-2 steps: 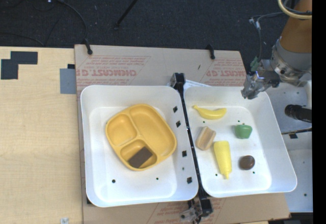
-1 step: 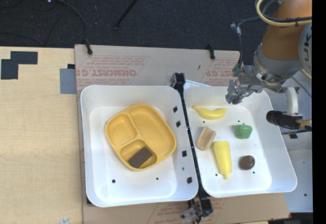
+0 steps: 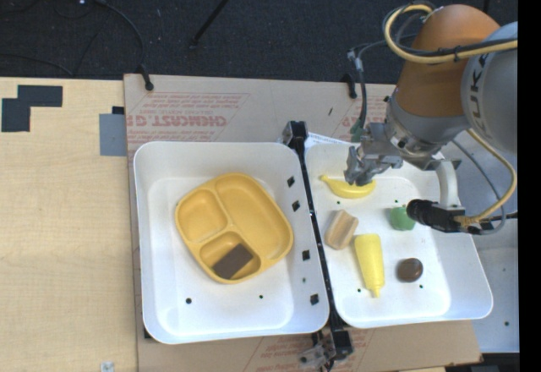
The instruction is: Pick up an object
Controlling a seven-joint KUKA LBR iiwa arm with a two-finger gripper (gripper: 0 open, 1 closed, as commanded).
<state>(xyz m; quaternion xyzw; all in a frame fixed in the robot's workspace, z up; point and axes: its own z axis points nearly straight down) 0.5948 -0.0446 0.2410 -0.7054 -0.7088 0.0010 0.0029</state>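
Light falls evenly from above, bright on the two white bins [image 3: 372, 315], which come close to washing out along their rims. Shadows are soft and short, lying close under the yellow divided tray [image 3: 203, 214]. The upper part of the frame is dark and low in detail. Focus is slightly soft throughout, with mild graininess.
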